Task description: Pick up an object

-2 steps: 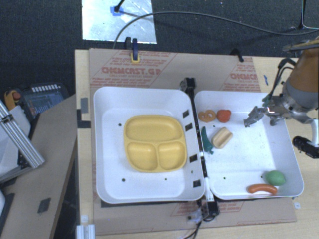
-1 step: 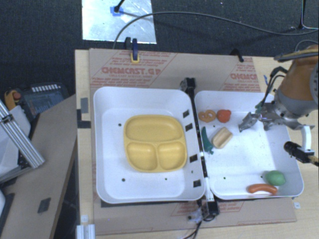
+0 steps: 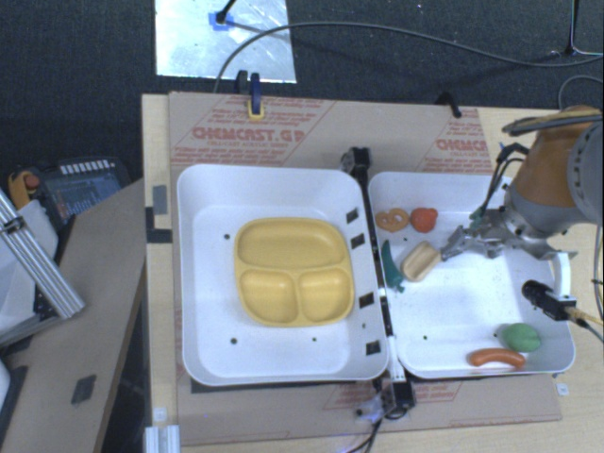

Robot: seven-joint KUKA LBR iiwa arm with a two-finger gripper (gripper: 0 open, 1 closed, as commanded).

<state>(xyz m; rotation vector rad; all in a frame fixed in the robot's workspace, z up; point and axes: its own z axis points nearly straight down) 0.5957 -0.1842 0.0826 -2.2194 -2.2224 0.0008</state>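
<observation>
Reaching in from the right over the right-hand shallow white bin [image 3: 453,361], grey arm with orange band [image 3: 552,173], two-finger gripper [image 3: 451,245] low at bin's upper middle. Fingers state cannot tell, too small and blurred. Tan bread-roll-shaped toy [image 3: 420,261] just left of gripper tip, near or touching, cannot tell which; not seen between fingers. Orange pretzel-shaped toy [image 3: 392,220] and red round tomato-like toy [image 3: 424,219] side by side near bin's top left, above the roll. Dark green narrow piece [image 3: 389,265] along bin's left edge, just beside the roll. Green round toy [image 3: 521,337] at lower right corner, orange-red sausage-shaped toy [image 3: 496,358] just below and left of it, close together. Left-hand shallow white bin [image 3: 208,281] holding yellow three-compartment plastic tray [image 3: 293,270] in its middle. Both bins side by side on cardboard-covered desk [image 3: 311,125] with red print. Blue-and-yellow clamp [image 3: 253,94] at cardboard's far edge.
</observation>
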